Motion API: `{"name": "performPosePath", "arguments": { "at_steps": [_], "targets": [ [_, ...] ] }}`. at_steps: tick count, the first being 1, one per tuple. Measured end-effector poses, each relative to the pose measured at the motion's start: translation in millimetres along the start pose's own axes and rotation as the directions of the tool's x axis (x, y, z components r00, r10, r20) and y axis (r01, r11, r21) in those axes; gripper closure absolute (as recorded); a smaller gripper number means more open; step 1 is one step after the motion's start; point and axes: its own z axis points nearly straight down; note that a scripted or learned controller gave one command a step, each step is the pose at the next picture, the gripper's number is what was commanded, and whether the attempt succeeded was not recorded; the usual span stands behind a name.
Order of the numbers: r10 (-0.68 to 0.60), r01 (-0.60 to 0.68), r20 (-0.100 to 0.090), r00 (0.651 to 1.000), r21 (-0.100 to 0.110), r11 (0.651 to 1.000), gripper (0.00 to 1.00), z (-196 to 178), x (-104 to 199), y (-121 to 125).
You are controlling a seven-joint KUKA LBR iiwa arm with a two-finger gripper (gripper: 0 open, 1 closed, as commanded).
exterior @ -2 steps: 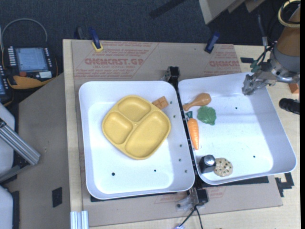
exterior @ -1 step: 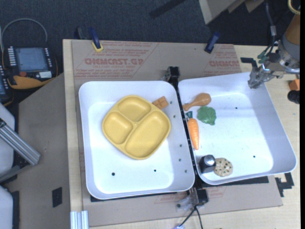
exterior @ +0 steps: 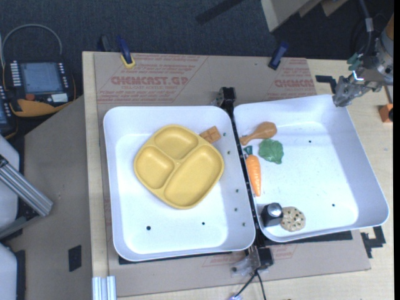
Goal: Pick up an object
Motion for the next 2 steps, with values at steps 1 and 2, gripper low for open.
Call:
{"name": "performPosePath", "arguments": {
  "at_steps": [1,2],
  "targets": [
    [-0.001,0.001,-0.004,1.0,0.009,1.0,1.0,-4,54,-11],
    [-0.003,0.003,-0.005,1.0,0.009,1.0,1.0,-5,101,-20]
  ]
}}
